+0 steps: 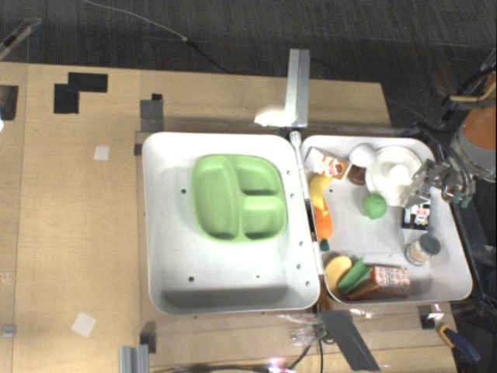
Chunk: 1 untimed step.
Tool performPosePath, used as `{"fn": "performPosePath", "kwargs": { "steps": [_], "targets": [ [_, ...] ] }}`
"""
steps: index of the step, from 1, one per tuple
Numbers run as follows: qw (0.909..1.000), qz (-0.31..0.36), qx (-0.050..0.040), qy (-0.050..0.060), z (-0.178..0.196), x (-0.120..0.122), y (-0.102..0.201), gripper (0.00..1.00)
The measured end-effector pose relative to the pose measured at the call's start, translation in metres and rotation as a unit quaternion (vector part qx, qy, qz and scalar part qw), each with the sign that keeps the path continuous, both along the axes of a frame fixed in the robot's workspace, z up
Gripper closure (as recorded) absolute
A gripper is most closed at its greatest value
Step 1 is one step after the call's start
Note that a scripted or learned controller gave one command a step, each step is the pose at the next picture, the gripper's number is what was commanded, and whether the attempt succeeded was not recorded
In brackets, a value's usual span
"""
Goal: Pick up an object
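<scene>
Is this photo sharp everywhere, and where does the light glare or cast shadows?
Camera view: slightly soft overall; glare washes out the white cup in the right bin; a soft shadow lies along the left bin near its front wall; the tool looks blurry.

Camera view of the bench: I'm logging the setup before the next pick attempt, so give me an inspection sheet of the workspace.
Surface: wooden bench bearing two white bins side by side.
Job's things: right bin holds a green ball, white cup, banana, carrot, brown carton and other small items.
Clutter: left bin holds a green divided tray.
Grippers: pincer over the right bin's far right side; finger state unclear.
Cables: thin white cable across the dark floor.
Surroundings: black marks on the bench's far left.
</scene>
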<state>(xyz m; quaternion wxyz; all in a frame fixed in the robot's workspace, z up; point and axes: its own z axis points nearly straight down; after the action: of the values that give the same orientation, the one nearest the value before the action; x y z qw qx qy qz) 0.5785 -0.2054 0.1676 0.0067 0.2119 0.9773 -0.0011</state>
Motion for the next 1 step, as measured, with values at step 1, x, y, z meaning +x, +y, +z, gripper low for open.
{"fn": "performPosePath", "kwargs": {
  "steps": [1],
  "targets": [
    [0.9736, 0.228, -0.0017, 0.0, 0.0512, 0.0521, 0.0008, 1.0]
  ]
}}
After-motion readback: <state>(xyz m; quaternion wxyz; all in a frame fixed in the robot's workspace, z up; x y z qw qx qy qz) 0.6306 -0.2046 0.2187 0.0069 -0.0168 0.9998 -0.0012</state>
